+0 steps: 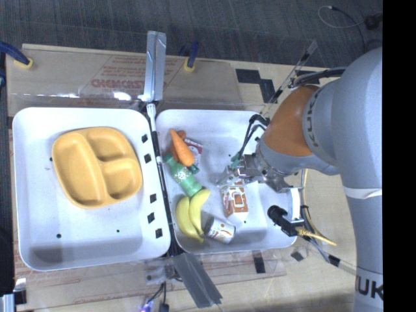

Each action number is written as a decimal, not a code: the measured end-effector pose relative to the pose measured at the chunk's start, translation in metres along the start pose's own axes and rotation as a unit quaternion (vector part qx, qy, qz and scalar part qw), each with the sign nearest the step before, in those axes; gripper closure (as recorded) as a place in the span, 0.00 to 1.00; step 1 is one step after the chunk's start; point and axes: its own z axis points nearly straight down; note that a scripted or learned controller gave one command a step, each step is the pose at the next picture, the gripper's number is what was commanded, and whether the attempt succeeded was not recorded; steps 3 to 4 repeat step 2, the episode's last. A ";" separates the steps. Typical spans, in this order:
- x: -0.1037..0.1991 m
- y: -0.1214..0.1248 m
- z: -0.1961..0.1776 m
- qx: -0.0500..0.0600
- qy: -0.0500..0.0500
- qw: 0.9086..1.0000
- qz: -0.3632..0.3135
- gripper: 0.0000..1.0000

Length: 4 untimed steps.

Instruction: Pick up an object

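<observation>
Gripper [235,169] sits low in the right bin [214,119]; you can't tell its state from here. Nearest target: the snack packet [236,199], right beneath it toward the near wall, long axis roughly far-to-near. Bananas [190,214] lie further left.

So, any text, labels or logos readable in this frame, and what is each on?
"KU": grey arm, bottom right corner, cut off by the frame edge.
Red print, mirrored and too blurred to read: clear sheet behind the bins.
Print too small to read: orange-and-white packet and small can.
</observation>
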 end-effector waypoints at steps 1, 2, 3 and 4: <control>0.056 0.049 -0.127 -0.002 0.000 0.998 -0.062 1.00; 0.057 0.049 -0.136 0.000 -0.001 0.998 -0.066 1.00; 0.057 0.049 -0.136 0.000 -0.001 0.998 -0.066 1.00; 0.057 0.049 -0.136 0.000 -0.001 0.998 -0.066 1.00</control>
